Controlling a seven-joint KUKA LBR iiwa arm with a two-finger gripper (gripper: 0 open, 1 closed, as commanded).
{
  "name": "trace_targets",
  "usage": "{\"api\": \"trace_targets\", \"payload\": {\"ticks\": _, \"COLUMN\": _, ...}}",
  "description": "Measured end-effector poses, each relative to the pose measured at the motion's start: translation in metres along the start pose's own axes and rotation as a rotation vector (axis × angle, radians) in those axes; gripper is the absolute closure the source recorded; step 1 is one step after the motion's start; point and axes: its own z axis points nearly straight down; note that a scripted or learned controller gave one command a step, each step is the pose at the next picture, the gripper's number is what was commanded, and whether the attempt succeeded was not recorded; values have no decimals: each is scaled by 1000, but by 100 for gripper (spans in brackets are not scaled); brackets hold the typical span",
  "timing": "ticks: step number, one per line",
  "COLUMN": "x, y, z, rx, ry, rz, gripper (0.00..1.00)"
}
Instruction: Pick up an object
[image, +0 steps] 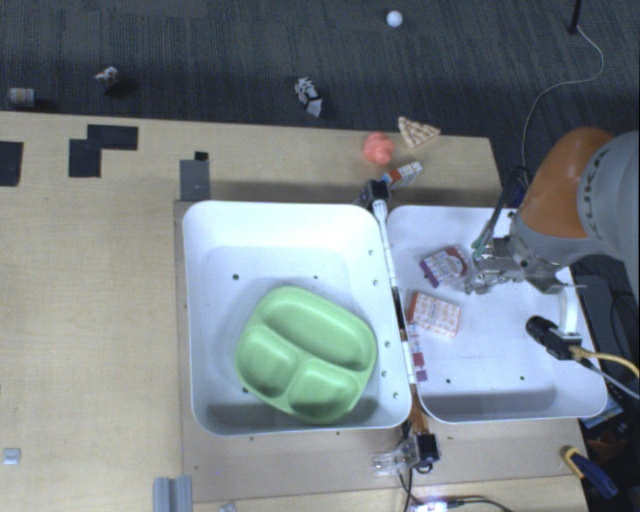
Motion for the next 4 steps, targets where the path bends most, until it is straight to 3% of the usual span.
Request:
{"api": "trace_targets", "payload": {"ticks": 1, "x": -71, "y": 52, "z": -77, "rx": 5, "ry": -1, "rz": 2, "gripper": 100}}
{"api": "trace_targets", "payload": {"ticks": 2, "x": -70, "y": 52, "z": -76, "rx": 7, "ry": 0, "rz": 0, "gripper": 0}}
{"api": "trace_targets", "payload": {"ticks": 3, "x": -25, "y": 10, "z": 12, "rx": 6, "ry": 1, "rz": 0, "gripper": 0}}
{"api": "trace_targets", "payload": {"ticks": 4, "x": -11, "y": -72, "z": 11, "rx": 6, "ry": 1, "rz": 3, "gripper": 0}}
